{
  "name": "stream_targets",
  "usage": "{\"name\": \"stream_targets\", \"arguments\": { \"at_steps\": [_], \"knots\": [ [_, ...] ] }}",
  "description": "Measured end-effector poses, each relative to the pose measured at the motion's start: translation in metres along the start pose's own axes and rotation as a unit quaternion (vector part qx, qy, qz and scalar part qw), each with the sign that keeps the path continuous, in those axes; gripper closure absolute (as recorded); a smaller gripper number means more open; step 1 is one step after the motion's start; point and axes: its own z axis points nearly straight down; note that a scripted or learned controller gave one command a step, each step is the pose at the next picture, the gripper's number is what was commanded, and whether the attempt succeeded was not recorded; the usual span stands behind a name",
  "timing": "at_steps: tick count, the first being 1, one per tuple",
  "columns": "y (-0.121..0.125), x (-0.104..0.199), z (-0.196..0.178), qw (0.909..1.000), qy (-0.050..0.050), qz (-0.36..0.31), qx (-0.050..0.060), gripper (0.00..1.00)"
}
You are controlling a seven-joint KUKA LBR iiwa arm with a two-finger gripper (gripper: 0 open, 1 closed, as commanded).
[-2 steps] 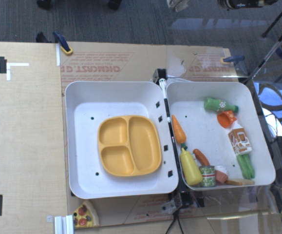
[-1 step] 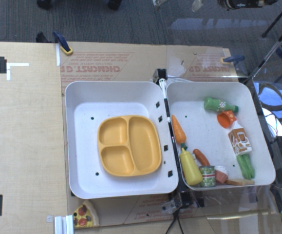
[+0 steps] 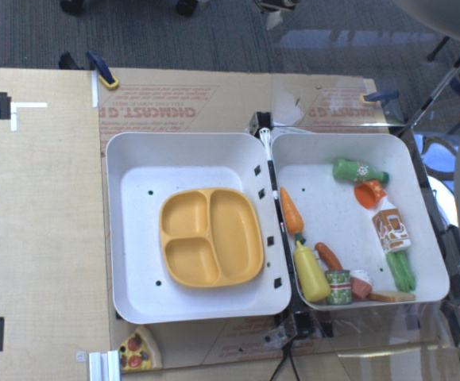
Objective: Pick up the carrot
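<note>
The carrot (image 3: 291,210) is orange and tapered, with a small green top at its lower end. It lies in the right bin (image 3: 420,182), close along that bin's left wall, with its tip pointing to the far side. A yellow mustard bottle (image 3: 310,272) lies just below it. A grey part of the arm (image 3: 442,3) shows at the top right corner, high above the bench and well away from the carrot.
The left bin (image 3: 126,213) holds a yellow divided plate (image 3: 211,236). Elsewhere in the right bin lie a small red sausage (image 3: 328,255), a green can (image 3: 338,286), a green bottle (image 3: 359,171), an orange piece (image 3: 369,193), a carton (image 3: 389,230) and a cucumber (image 3: 402,270). A toy pizza slice (image 3: 137,352) sits outside the bins.
</note>
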Motion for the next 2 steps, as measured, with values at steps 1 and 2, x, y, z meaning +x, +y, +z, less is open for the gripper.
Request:
{"name": "stream_targets", "arguments": {
  "at_steps": [1, 2],
  "knots": [
    [0.001, 0.0004, -0.0071, 1.0, -0.001, -0.002, 0.001, 1.0],
    [0.0011, 0.0003, -0.0071, 1.0, -0.001, -0.002, 0.001, 0.0]
  ]
}}
